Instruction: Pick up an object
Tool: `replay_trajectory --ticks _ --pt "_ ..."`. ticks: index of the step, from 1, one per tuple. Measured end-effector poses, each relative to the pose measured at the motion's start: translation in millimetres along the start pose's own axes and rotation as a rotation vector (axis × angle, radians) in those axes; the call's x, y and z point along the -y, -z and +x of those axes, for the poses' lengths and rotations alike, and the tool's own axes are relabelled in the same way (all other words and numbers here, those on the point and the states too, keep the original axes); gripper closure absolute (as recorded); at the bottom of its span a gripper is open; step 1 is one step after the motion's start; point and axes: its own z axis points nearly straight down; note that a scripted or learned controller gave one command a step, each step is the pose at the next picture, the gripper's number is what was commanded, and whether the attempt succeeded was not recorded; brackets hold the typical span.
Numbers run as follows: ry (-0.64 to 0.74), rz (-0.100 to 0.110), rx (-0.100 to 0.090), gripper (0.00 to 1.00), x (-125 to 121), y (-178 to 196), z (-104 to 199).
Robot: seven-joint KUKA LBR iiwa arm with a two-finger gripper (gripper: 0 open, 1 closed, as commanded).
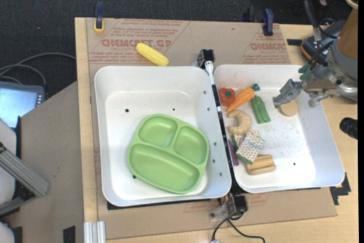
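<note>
The grey two-finger gripper [300, 95] hangs with fingers spread wide over the right white bin [318, 171], holding nothing. A small tan rounded piece [289, 109] lies just under its left finger, probably the target.

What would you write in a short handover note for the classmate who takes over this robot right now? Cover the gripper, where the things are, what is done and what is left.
Gripper: open over the right bin, by a tan round piece; holding nothing.
Right bin, left side: carrot, red piece, green pickle, pretzel, patterned packet, tan roll.
Left bin: green divided plate.
Corn cob lies on the board behind the bins.
Done: nothing lifted yet.
Left: grasp one thing and lift it.
</note>
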Motion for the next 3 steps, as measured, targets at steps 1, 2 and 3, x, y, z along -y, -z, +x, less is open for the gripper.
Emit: replay_trajectory --ticks 1,2,3 --pt "0.003 0.004 -0.001 0.00 -86 -194 21" --pt "-0.002 -0.003 0.001 1.00 -85 -176 19" --pt "-0.002 -0.002 0.001 0.00 -85 -177 19"
